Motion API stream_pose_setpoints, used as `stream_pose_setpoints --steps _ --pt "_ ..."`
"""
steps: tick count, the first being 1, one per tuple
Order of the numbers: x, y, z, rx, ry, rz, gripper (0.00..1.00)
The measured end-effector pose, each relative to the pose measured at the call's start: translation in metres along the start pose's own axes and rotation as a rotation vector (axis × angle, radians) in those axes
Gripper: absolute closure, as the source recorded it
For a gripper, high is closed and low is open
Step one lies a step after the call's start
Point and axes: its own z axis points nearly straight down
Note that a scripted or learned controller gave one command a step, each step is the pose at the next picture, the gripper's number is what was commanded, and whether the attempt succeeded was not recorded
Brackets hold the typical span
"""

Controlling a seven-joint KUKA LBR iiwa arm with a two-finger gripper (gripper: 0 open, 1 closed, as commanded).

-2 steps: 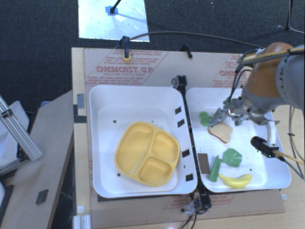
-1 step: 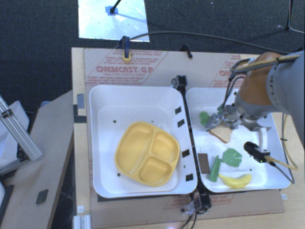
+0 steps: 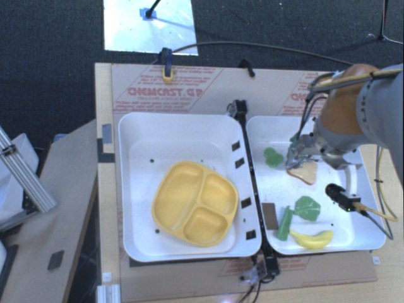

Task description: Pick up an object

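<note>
The gripper (image 3: 297, 158) hangs over the tan toast slice (image 3: 304, 173) (1 edge only); finger state I cannot tell, so an off-centre grab may slip.

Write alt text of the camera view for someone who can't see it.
A grey robot arm's pincer reaches into the right bin beside a tan slice, a banana and green toys; the left bin holds a yellow tray.

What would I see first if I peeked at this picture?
Probably the big yellow divided tray lying in the left white bin. Next, the grey and orange robot arm reaching into the right bin, its gripper down by a tan slice, with a yellow banana nearer the front.
</note>
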Motion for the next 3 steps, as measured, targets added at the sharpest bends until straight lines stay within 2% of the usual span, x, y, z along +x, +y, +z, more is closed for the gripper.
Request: stream_pose_setpoints --steps 3 --pt "-0.012 0.001 -0.18 0.006 0.0 -0.003 1.0"
